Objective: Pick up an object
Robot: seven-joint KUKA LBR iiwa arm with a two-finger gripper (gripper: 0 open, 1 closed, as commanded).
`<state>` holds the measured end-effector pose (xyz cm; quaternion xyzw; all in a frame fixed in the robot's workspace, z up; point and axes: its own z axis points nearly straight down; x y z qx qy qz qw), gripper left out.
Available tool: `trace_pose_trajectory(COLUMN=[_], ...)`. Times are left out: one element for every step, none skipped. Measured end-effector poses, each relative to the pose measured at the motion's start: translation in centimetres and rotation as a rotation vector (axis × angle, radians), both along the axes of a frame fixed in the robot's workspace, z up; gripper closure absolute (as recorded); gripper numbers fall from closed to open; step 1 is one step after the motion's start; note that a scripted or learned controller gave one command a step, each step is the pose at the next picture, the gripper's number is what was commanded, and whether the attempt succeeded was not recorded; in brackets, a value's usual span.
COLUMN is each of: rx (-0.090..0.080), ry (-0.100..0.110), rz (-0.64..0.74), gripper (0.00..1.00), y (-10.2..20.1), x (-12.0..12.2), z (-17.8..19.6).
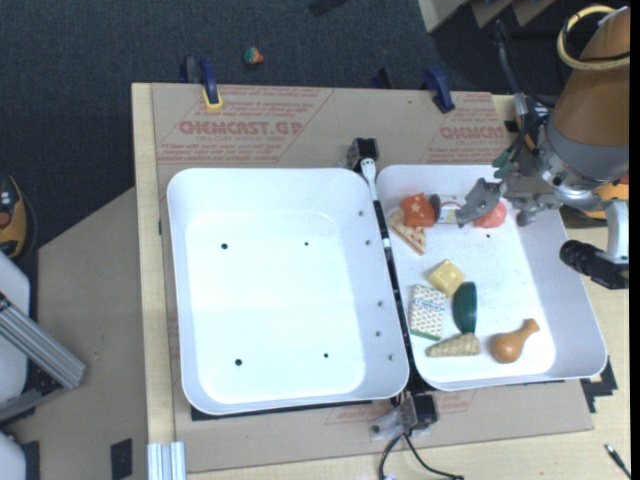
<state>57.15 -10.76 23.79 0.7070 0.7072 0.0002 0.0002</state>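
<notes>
The right bin [560,298] holds several small items. A red tomato-like piece [420,208] lies near its back left, with a tan wedge [407,234] just in front of it. My gripper [479,206] hangs low over the back of this bin, right of the tomato. A small red object [491,219] shows directly under and beside the gripper, partly covered by it. Further forward lie a yellow block [446,274], a dark green piece [465,307], a patterned white block [428,314], a tan cone [455,346] and a brown gourd shape [512,341].
The left bin [200,208] sits beside the right one, their rims touching along a black divider [385,253]. The orange-banded arm [595,98] fills the upper right. Blue clamps [437,88] hold the cardboard base at the back edge.
</notes>
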Motion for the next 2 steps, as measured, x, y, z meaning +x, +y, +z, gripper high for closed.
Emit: trace_pose_trajectory(rx=[0.0,-0.002], ry=[0.002,0.007], rz=[-0.001,0.0], gripper=[0.0,0.0], y=[-3.1,-0.2], x=[4.0,7.9], z=[-15.9,-15.3])
